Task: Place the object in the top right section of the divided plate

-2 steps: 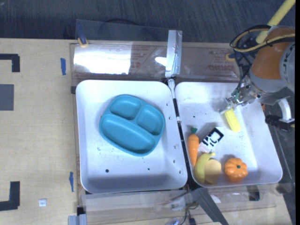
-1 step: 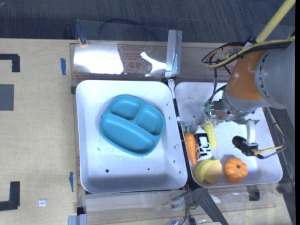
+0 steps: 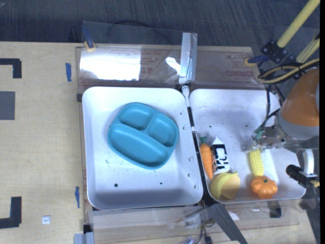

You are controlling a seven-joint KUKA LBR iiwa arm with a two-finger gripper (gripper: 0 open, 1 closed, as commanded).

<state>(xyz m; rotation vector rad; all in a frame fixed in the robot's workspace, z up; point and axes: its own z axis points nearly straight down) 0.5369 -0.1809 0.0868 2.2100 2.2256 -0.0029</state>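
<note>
A blue divided plate [image 3: 143, 134] lies in the left bin [image 3: 101, 187], with two small sections on its upper side and one long section below. My gripper [image 3: 262, 140] hangs over the right bin [image 3: 228, 111], just above the top end of a yellow corn cob [image 3: 256, 162]. The grey arm with its orange band [image 3: 303, 105] reaches in from the right edge. An orange pumpkin toy [image 3: 264, 186] lies right below the corn.
An orange carrot [image 3: 206, 160], a black-and-white box [image 3: 220, 157] and a yellow fruit [image 3: 225, 185] lie along the right bin's left and front sides. A divider wall [image 3: 191, 131] separates the two bins. Cables and a yellow pole [image 3: 299, 19] stand at the back right.
</note>
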